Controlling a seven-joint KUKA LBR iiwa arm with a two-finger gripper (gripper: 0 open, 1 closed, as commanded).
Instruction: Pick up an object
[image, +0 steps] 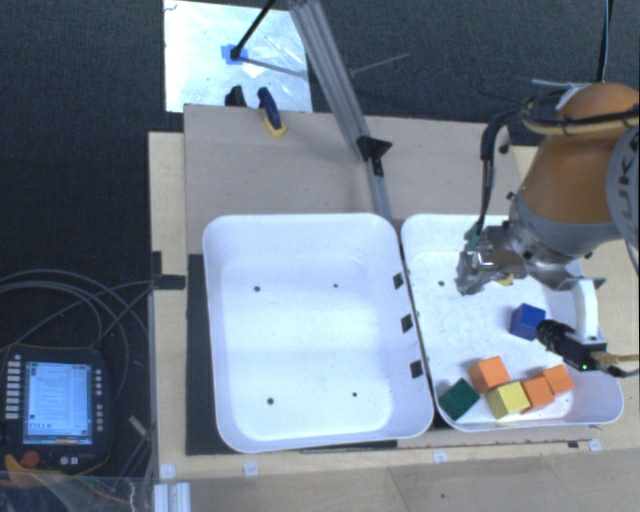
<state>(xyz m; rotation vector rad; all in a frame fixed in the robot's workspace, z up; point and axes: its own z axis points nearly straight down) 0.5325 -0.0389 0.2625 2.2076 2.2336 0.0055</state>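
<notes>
- The surface (300, 160) is a tan board that carries both bins; its near edge and right side run out of the picture or lie under the arm.
- The left bin (225, 260) is white and shallow, with four small dark dots on its floor.
- The right bin (430, 250) touches the left one along a seam with dark clips; its far right corner is hidden behind the arm.
- The arm (575, 170) enters from the right, its orange band cut off at the picture's edge, and it covers much of the right bin's far half.
- A teach pendant (55, 405) with a lit screen lies at the near left, off the surface, with cables looping beside it.
- The end effector (480, 272) hangs over the far middle of the right bin, well apart from the blocks; it is a blurred metallic cluster, and I cannot tell how it stands or whether it has hold of anything.
- The blue block (526, 320) sits alone just right of the bin's middle, partly crowded by a black fitting on the arm.
- The green block (459, 398) lies at the near left of the right bin, turned diagonally to the bin's walls.
- The orange block (490, 372), yellow block (508, 398) and two small orange blocks (548, 385) form a touching row along the near wall, its long axis running left to right and rising slightly toward the far right.
</notes>
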